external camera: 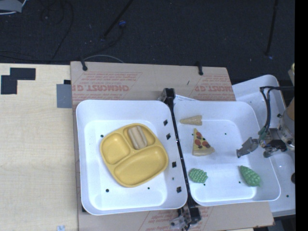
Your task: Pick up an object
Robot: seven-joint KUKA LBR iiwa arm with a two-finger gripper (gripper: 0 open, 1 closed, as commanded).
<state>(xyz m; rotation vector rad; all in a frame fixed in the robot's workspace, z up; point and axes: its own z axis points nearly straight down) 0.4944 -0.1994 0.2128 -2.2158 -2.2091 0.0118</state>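
In the right bin [226, 112] lie a pizza slice [202, 144], a tan cone-shaped piece [191, 121] and two green bumpy toys, one near the divider [198, 175] and one at the front right [250, 176]. My gripper [260, 148] hangs over the bin's right side, just above and behind the front-right green toy. Its fingers [247, 147] stand apart, so it is open with nothing between them.
The left bin [91, 129] holds a yellow divided plate [120, 150] with a tan bun-like piece [138, 137] in one compartment. A black divider clip strip [174, 143] runs between the bins. Cables hang beside the arm at the right.
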